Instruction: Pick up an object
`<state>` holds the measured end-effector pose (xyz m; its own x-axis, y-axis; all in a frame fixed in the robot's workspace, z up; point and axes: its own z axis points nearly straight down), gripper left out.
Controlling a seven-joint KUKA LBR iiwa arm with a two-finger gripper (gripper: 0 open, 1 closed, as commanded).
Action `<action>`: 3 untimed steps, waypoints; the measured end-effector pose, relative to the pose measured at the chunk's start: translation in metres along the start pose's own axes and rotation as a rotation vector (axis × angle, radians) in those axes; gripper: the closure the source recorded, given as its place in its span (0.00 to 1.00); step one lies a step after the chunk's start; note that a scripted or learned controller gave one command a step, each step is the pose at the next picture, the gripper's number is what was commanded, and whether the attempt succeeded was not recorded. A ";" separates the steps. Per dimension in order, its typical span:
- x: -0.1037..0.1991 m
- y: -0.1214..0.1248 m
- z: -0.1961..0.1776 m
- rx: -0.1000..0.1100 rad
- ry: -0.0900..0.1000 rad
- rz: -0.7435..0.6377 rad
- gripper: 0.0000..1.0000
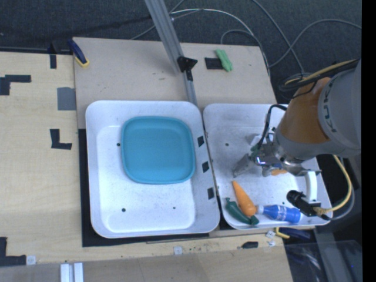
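My gripper [257,168] hangs over the middle of the right bin [226,128], its fingers spread apart with nothing between them. One grey finger [240,167] points down and left toward the bin floor. Just below it lies an orange toy carrot [243,198] with a green leafy end [239,211], near the bin's front edge. A blue tube with a white cap [282,214] lies to the carrot's right. A small orange piece [280,171] shows at the gripper's right side, mostly hidden by it.
The left bin [106,157] holds a teal square plate [157,149]. A grey pole [170,37] slants up from between the two bins. A green block [224,60] and cables lie on the bench behind the right bin.
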<state>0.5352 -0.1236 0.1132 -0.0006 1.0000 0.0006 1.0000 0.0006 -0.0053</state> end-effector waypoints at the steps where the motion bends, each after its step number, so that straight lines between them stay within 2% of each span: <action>1: 0.000 0.000 0.024 -0.006 -0.001 0.000 0.00; 2: -0.001 0.001 0.013 -0.008 -0.002 0.001 1.00; 3: 0.003 0.008 -0.047 -0.010 -0.001 0.000 1.00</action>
<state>0.5432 -0.1205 0.1601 -0.0010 1.0000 -0.0006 1.0000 0.0010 0.0045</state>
